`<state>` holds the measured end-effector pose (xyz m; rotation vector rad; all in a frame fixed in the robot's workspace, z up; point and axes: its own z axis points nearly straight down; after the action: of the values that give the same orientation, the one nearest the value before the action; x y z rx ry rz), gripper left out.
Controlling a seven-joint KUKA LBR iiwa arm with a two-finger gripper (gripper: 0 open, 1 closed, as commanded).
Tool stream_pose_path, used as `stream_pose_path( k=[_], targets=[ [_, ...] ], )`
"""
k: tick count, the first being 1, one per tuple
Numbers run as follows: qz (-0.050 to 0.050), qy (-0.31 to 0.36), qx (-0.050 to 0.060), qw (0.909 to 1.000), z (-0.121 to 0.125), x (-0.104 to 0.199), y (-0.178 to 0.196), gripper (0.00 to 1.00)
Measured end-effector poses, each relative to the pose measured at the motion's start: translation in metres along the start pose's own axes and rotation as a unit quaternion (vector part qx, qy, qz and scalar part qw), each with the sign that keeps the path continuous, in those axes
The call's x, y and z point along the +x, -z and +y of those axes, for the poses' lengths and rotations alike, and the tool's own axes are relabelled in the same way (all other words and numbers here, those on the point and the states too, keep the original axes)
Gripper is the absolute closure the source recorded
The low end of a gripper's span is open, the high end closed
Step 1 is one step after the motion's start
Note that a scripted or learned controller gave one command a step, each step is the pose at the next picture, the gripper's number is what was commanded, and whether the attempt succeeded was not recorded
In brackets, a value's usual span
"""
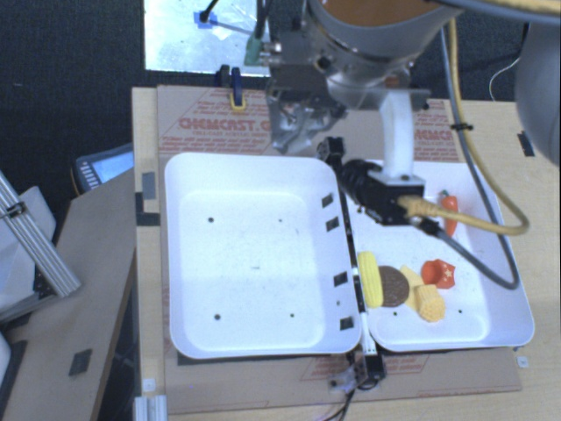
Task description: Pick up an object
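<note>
Lying in the right bin (495, 327), near its front left corner, a yellow corn piece (368, 279) touches a brown disc (394, 288). Just beside them sit a yellow lump (429, 303) and a red piece (439, 274). An orange piece (450, 213) lies farther back. The tool (296, 132) hangs over the printed cardboard (210, 123) behind the left bin (254, 235), well apart from these things; I cannot tell whether it is apart or together.

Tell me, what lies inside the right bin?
Inside the right bin lie a yellow corn cob, a brown disc touching it, a yellow chunk, a red piece and an orange piece. The arm covers the bin's far end, so what lies there cannot be seen.
</note>
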<state>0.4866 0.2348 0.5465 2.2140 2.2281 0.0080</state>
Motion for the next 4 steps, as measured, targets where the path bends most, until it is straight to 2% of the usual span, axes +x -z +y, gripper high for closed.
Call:
stream_pose_path(
  k=[1,2,3,4],
  targets=[
    [-0.001,-0.001,0.002,1.0,0.0,-0.001,-0.012,1.0],
    [-0.004,-0.004,0.007,1.0,-0.001,-0.04,-0.126,1.0],
    [-0.001,-0.005,-0.002,1.0,0.047,-0.09,-0.074,1.0],
    [-0.001,0.0,0.0,1.0,0.009,-0.057,-0.061,1.0]
  ],
)
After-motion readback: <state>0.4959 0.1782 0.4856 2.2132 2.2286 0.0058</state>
